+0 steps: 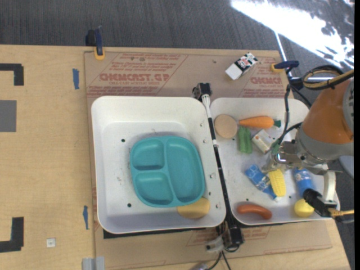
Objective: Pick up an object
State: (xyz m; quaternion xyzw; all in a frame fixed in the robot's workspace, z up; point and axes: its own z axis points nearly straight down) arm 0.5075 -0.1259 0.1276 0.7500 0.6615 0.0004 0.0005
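Right bin (232, 207) has all the small stuff, so that's where the pickable objects are. Far end: a carrot (256, 122) lying sideways, a round tan disc (225, 126) to its left, a green piece (244, 140) just near of those, and a cream-coloured chunk (261, 142) beside the green one. Middle of the bin: a corn cob (277, 183) with a blue packet (259, 179) touching its left side, and a blue bottle-looking thing (304, 180) on the right. Near edge: a red sausage (253, 210) and a small yellow piece (303, 208) in the near right corner.

The hand (279, 157) sits low over the bin just far of the corn, arm coming in from the right. Can't tell if it's released or clenched from this angle, and nothing is visibly caught in it.

Left bin (107, 151) holds a teal divided plate (167, 170), with a yellowish potato-like lump (194, 208) touching its near right corner. Both bins sit on a cardboard sheet (140, 72) on the desk (39, 151).
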